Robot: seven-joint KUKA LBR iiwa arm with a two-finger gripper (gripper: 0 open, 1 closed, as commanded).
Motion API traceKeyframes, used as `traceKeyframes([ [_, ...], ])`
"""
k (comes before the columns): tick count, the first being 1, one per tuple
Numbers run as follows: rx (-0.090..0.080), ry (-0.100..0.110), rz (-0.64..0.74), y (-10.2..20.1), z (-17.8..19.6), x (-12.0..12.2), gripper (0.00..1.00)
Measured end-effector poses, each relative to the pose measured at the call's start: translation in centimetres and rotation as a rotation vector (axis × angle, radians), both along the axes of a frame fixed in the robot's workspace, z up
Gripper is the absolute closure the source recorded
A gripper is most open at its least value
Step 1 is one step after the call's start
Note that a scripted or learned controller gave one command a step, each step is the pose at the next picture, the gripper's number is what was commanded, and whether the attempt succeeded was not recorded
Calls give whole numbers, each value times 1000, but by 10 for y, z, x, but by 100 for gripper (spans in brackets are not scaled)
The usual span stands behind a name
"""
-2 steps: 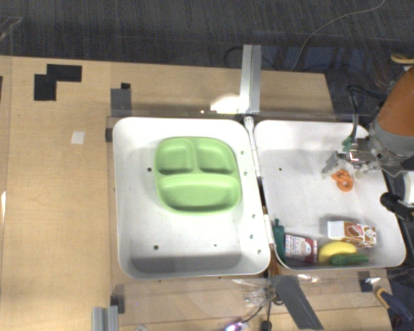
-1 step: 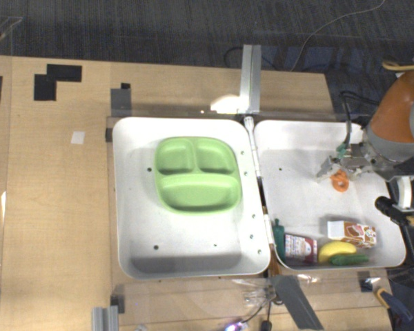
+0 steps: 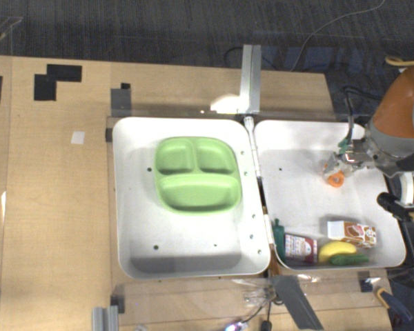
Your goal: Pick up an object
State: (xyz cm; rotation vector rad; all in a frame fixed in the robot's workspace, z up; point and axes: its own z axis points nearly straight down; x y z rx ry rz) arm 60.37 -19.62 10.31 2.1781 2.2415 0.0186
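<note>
As we scan from the left bin [image 3: 134,185], we see a green divided tray [image 3: 195,173] inside, right bin [image 3: 297,150] with tool [image 3: 339,165] low over a small orange object [image 3: 336,179], grip we cannot tell, cartons and yellow fruit [image 3: 334,250] near the front wall.

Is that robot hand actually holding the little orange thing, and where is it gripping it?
It cannot be told. The hand sits right above the small orange thing in the right bin, seemingly at its top, but the grip itself is too small to make out.
</note>
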Motion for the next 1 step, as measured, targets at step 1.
traceKeyframes([
  [1, -1, 13, 170, -8, 60, 44, 100],
])
